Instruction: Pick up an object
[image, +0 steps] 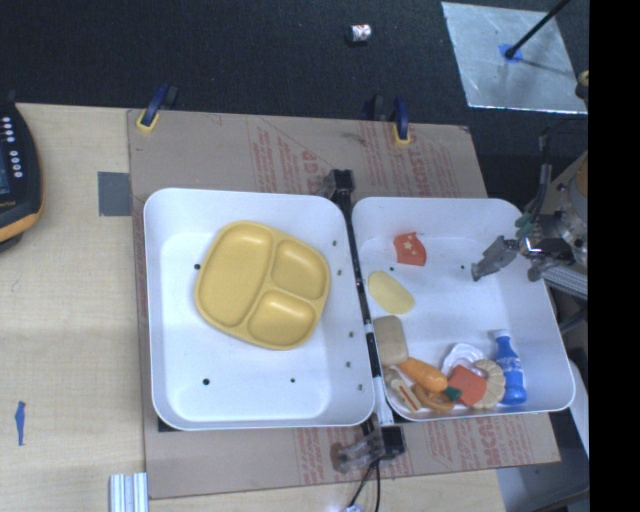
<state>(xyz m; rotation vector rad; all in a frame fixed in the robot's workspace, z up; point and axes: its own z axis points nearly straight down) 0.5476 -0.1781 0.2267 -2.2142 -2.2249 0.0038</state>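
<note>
My gripper (516, 264) hangs over the right edge of the right bin (455, 225), open, with nothing between its fingers (491, 260). Left of it on the bin floor lies a small red piece (409, 249), with a pale yellow oval (390, 292) lower down. Along the bin's front edge sits a pile: a tan block (390, 340), an orange carrot (425, 373), a red-orange block (467, 383), a white item (462, 355) and a blue bottle (508, 370). The gripper touches none of them.
The left bin (180, 390) holds a yellow divided plate (264, 285). Clamps (401, 122) pin the cardboard under the bins at the back. A black and orange device (12, 175) lies at the bench's left edge.
</note>
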